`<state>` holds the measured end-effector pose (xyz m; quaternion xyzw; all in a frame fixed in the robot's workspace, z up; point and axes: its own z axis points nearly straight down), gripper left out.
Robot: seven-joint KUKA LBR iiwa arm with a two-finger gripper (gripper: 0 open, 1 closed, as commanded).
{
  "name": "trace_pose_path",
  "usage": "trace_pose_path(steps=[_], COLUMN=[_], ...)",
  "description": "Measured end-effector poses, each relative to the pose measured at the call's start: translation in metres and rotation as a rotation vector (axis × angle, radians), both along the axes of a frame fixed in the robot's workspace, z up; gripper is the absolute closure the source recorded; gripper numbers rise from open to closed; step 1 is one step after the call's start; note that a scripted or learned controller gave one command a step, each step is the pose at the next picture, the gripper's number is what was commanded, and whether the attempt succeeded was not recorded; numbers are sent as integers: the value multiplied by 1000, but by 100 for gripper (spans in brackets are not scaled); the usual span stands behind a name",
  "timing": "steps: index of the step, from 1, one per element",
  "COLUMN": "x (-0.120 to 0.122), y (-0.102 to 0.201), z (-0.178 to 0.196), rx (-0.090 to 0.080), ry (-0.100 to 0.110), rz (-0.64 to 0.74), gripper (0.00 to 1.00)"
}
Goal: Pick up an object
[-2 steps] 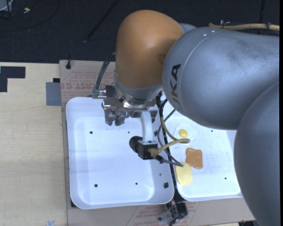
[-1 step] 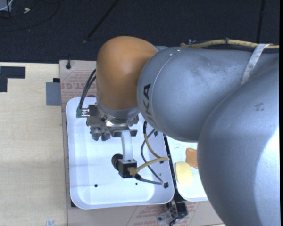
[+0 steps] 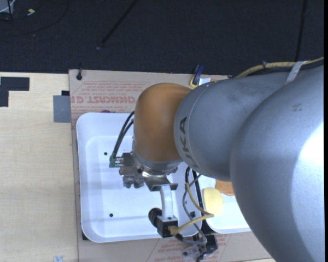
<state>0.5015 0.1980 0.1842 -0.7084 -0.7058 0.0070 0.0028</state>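
A pale yellow, rounded, smooth-looking object (image 3: pixel 212 200) lies in the lower right of the frame, partly hidden by the arm. Just beside it, up and to the right, peeks a small orange-tan object (image 3: pixel 224 188), mostly hidden.

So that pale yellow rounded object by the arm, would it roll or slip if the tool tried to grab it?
The pale yellow rounded object looks smooth and egg-like, so it would probably roll when nudged. Its curved sides could slip out of a two-finger pinch unless taken across the middle. It lies close to an orange object, mostly hidden by the arm, which might block its rolling that way.
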Motion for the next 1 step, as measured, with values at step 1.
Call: trace_pose_path(steps=[1], x=[-28], y=[45], z=[14], rx=[7], ry=[-9], rz=[7], gripper=[100])
